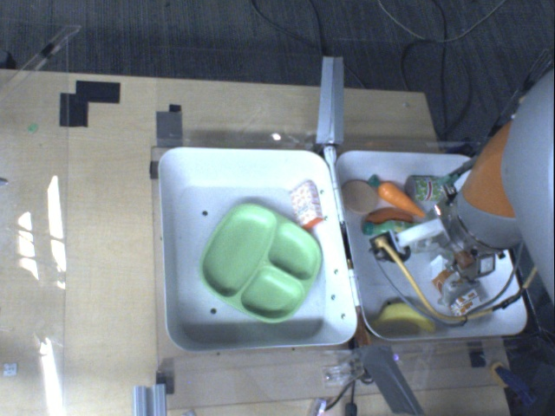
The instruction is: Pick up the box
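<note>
- The box (304, 203), small and white with a speckled face and a red end, lay in the left bin (184, 232), close to that bin's right wall.
- Its red end touched the upper right rim of a green divided plate (260, 263), which took up the middle of the same bin.
- The grey arm (525, 159) reached in from the right and over the right bin (507, 317), well apart from the box.
- The hand (462, 260) was low over the right half of the right bin; whether it was wide or narrow could not be told, and nothing could be seen held in it.
- Just beside the hand lay two small orange-and-white packets (458, 291).
- Along the far side of the right bin were a brown round thing (356, 195), a carrot (399, 198) and a green can (425, 185).
- A yellow piece (406, 317) lay by the near wall of the right bin.
- Both bins stood side by side on the pale bench (95, 258).
</note>
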Robot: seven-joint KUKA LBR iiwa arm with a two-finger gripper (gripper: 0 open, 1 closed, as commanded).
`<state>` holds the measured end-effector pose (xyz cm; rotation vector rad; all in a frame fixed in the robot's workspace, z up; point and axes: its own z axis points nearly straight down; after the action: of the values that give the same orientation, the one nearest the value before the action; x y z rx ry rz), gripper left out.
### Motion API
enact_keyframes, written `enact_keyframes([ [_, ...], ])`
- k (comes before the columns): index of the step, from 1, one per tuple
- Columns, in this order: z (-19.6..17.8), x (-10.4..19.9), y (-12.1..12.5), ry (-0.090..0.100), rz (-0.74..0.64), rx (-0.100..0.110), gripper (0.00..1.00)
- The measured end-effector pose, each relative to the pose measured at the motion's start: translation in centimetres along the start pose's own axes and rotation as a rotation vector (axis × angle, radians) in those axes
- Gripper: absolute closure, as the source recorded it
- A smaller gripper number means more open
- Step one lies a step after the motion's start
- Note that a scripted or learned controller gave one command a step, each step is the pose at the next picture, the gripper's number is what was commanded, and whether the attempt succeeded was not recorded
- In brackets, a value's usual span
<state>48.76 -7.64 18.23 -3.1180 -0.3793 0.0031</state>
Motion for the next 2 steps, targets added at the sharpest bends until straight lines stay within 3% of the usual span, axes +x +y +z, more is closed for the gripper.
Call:
enact_keyframes([
  [1,-7.7,-1.2,5.2,0.003,-0.011,-0.003,0.0],
  [2,6.0,-0.3,1.1,-0.001,-0.167,0.002,0.0],
])
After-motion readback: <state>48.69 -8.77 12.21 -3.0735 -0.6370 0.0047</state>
